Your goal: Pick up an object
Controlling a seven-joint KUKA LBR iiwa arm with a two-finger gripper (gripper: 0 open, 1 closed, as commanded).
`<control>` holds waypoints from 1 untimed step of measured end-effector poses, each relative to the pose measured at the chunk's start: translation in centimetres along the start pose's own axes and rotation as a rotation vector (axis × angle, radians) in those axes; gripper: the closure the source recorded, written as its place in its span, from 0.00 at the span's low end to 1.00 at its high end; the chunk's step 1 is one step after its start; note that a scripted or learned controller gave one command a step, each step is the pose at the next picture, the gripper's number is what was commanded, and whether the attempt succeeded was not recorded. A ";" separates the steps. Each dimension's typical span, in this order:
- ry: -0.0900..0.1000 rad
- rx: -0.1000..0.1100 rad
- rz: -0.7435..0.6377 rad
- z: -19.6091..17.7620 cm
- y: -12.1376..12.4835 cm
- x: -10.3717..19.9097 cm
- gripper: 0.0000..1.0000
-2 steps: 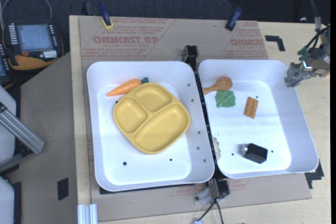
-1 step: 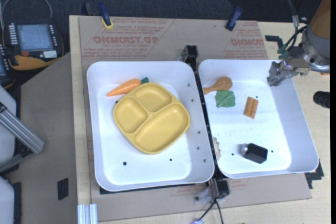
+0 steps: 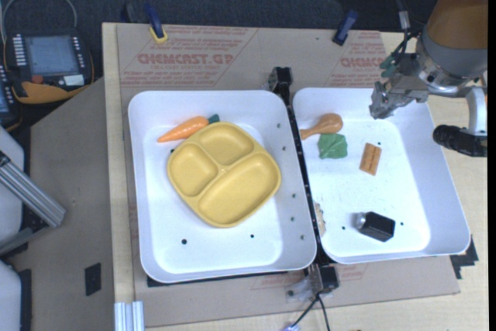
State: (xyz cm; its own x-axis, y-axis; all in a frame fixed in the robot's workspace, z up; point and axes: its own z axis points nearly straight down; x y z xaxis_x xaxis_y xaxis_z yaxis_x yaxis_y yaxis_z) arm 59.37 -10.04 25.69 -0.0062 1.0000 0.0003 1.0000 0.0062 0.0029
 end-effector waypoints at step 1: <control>0.000 0.001 0.001 1.0 1.6 4.2 1.00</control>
State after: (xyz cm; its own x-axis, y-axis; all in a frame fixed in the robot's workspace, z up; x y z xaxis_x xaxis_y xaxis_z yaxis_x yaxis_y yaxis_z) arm 60.95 -5.84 24.71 -0.0051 1.0000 0.0001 1.0000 0.0051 0.0024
